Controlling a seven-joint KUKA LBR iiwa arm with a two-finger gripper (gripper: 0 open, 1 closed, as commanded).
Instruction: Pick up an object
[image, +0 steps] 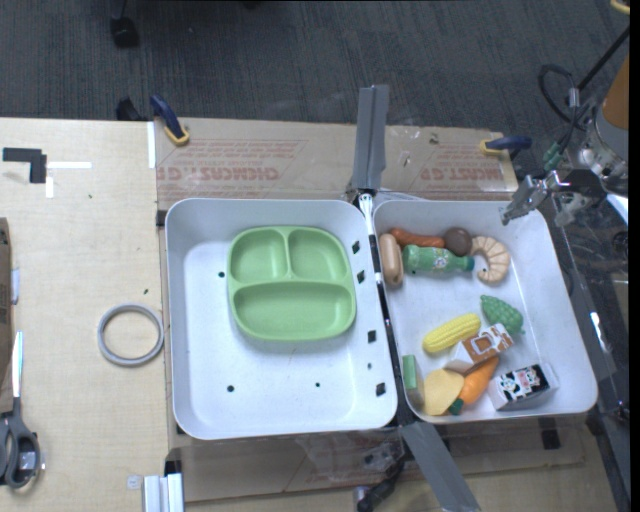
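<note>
The gripper (522, 203) hovered at the right bin's (572, 300) far corner; jaw state unclear. Best descend squarely onto the isolated corn (451, 333).

Around the green plate (291, 283) the left bin (190, 330) has open floor in front and to its sides. Right of the plate, past the divider, toy food (462, 330) crowds the other bin (560, 300), leaving slim gaps.

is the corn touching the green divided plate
Apart. The camera view shows the corn in the right bin and the green divided plate in the left bin, with both bin walls between them.
</note>
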